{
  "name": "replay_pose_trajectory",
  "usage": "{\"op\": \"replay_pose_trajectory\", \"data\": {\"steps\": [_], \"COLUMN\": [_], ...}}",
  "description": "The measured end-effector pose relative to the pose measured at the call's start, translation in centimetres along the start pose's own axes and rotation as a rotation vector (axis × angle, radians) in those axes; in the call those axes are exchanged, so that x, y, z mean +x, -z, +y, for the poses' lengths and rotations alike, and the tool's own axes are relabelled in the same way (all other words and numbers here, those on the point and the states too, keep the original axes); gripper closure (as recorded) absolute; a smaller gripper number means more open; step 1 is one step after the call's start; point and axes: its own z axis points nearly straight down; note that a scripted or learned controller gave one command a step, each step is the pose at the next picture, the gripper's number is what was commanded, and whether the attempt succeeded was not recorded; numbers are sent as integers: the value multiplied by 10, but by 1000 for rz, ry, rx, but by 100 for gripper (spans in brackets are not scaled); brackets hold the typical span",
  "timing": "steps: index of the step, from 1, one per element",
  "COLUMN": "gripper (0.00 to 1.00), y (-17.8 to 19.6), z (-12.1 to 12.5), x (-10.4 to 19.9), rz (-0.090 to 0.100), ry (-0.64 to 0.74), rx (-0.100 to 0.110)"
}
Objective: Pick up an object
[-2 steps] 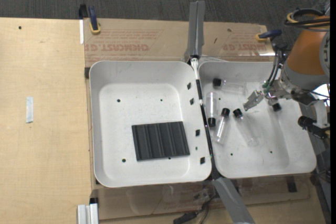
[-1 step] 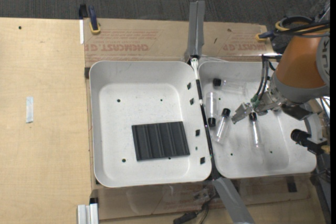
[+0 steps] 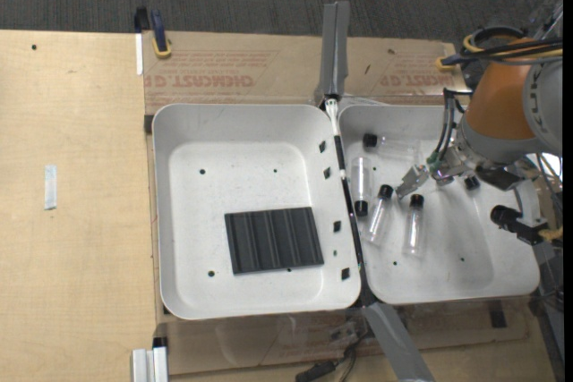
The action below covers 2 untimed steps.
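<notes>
End effector (image 3: 419,182) hangs low in the right bin (image 3: 466,282), state I cannot tell, with clear black-capped vials (image 3: 380,210) lying just at its seven o'clock; approach step, I judge, next needing a descent squarely onto one vial.

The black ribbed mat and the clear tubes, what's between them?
In the camera view, the bin walls meet between the black ribbed mat and the clear tubes.
</notes>
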Motion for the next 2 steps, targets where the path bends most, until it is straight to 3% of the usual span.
{"op": "replay_pose_trajectory", "data": {"steps": [1, 2], "gripper": [0, 0], "y": [1, 43], "z": [52, 36], "x": [-6, 11], "rz": [-1, -1], "ry": [19, 36], "rx": [-1, 0]}}
